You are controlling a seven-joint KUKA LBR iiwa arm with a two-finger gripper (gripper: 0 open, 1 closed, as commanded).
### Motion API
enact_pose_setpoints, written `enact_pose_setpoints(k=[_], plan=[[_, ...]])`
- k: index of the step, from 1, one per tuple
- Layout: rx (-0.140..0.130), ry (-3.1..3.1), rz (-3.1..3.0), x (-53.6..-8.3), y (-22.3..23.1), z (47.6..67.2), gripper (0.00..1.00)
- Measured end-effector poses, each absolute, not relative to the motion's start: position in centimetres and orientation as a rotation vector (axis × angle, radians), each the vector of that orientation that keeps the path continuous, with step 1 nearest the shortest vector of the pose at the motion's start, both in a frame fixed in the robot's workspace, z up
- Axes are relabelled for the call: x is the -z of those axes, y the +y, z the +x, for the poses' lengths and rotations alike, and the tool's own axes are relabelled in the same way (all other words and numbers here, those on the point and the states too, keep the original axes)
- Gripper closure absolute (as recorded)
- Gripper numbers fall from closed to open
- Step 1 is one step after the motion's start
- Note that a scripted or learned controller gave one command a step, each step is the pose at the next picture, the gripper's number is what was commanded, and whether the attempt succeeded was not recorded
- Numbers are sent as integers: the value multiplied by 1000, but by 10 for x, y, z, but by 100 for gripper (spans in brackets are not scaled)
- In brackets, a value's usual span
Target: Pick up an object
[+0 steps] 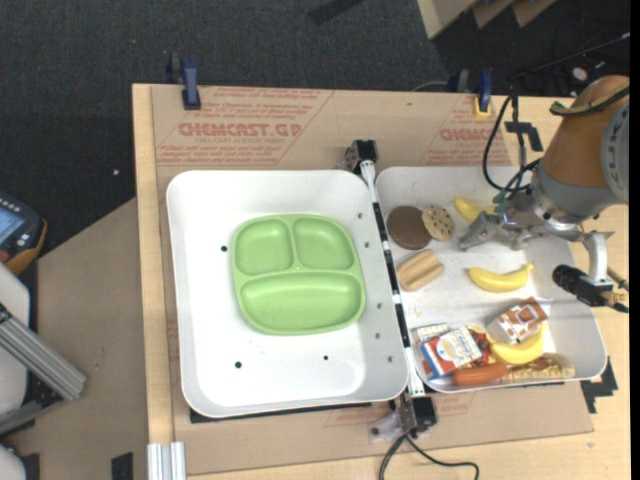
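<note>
**Arm over the right bin, gripper above scattered toy food**

You are looking down at a slant on a bench (300, 128) covered in brown printed board, with two blue clamps on its far edge. Two shallow white bins sit side by side, touching along a shared middle rim.

The left bin (200, 348) holds one thing: a green divided plate (297, 273) with three compartments, sitting near the centre. White floor shows all round it, widest toward the near edge.

The right bin (585, 343) is crowded, and its far-right side is partly covered by the arm (585, 148), whose upper part is cut off at the picture's right edge.

The gripper (497, 230) hangs over the bin's far half. Its two grey fingers look spread apart with nothing between them, though they are small and hard to read.

You can count three yellow banana-like pieces: a small one (467, 209) just left of the gripper, a banana (501, 278) lying alone near the bin's middle, and one (520, 349) in the near pile. There is one brown disc (407, 227), one cookie (437, 221) touching it, and one tan bread roll (419, 269) by the middle rim.

The near pile, comprising a printed carton (450, 349), a brown box (517, 320) and an orange-red piece (478, 374), overlaps too much to separate cleanly.

The widest bare floor lies around the lone banana.
</note>
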State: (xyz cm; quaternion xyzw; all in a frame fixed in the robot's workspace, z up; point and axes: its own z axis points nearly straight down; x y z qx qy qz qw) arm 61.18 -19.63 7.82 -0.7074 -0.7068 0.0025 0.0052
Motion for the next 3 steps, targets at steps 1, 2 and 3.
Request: enact_pose_setpoints(k=[1,2,3], plan=[[-9,-2223,-2215,-84,-165,667,0],[11,-2202,-2201,-84,-217,666,0],[2,-2214,-2218,-96,-222,559,0]])
